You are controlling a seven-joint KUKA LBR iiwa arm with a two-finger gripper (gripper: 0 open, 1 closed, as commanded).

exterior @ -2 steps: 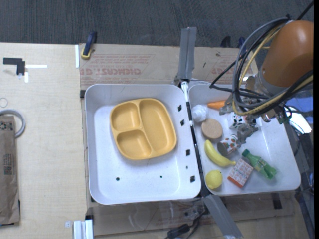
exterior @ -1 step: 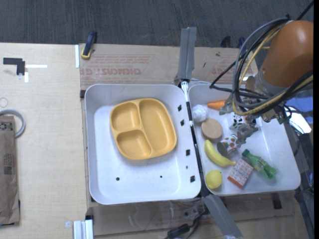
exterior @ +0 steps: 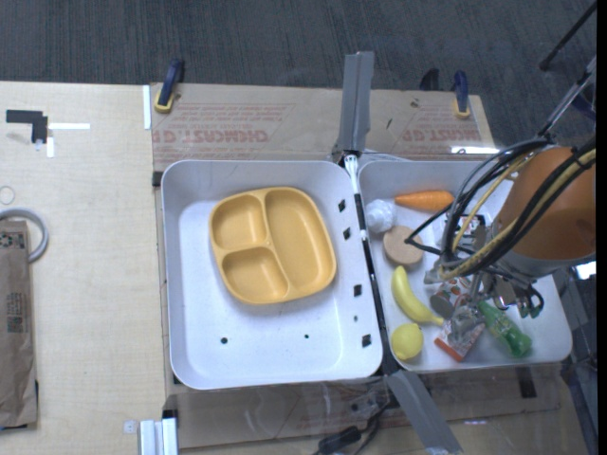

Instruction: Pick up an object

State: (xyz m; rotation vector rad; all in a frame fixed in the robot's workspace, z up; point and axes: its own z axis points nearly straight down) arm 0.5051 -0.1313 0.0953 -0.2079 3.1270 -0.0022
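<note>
In the right bin point(exterior: 429, 172) lie an orange carrot point(exterior: 424, 199), a white crumpled ball point(exterior: 379, 215), a tan round disc point(exterior: 402, 245), a yellow banana point(exterior: 410, 297), a lemon point(exterior: 407, 340), a green bottle point(exterior: 505, 329) and a small red piece point(exterior: 450, 349). My gripper point(exterior: 461, 320) is low in this bin, between the banana and the green bottle and just above the red piece. Cables and the wrist hide what is directly under it.
The left bin point(exterior: 180, 292) holds a yellow divided plate point(exterior: 272, 245). The arm's orange band point(exterior: 560, 207) and its cable loops hang over the right bin's right half. A brown paper bag point(exterior: 14, 311) lies at the bench's left edge.
</note>
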